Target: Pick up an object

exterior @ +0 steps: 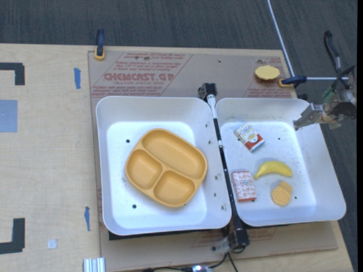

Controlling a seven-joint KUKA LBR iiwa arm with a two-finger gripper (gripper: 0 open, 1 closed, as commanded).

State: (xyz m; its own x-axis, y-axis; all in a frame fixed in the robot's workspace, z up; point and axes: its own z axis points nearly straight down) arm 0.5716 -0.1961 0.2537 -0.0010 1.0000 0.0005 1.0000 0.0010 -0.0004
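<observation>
The right bin (329,180) holds several small items. A small white and red carton (249,136) lies near its back. A yellow banana (273,169) sits in the middle, with a round tan cracker (281,194) just in front of it. A pink packet (244,186) lies by the bin's left wall. My gripper (304,120) hangs over the right bin's back right corner, above and to the right of the carton. It is apart from every item and nothing shows in it.
The left bin (113,115) holds a yellow divided plate (165,167). A yellow round piece (267,72) lies on the cardboard behind the right bin, beside a blue clamp (292,81). A thin rod (275,21) slants up from there.
</observation>
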